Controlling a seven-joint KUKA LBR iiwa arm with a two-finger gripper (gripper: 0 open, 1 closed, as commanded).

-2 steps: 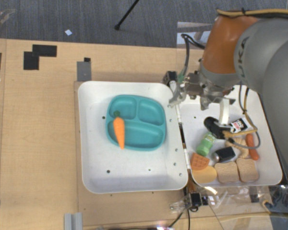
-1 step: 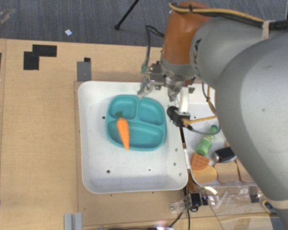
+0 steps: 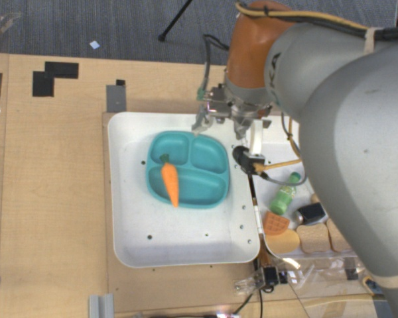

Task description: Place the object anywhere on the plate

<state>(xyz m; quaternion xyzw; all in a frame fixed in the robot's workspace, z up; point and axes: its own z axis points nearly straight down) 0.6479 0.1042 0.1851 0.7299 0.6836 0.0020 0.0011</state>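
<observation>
Carrot [image 3: 170, 183] lies in the teal plate [image 3: 212, 192]'s left compartment; hand [image 3: 219, 119] hangs at the plate's far rim, fingers spread, pinching nothing. Best step: retreat without nudging the plate.

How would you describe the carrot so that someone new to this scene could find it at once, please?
Start at the left white bin, which holds a teal plate with compartments. The carrot lies in the plate's left compartment, its green stem end pointing away from the camera. It is the one orange thing in that bin; the other items sit in the right bin.
</observation>
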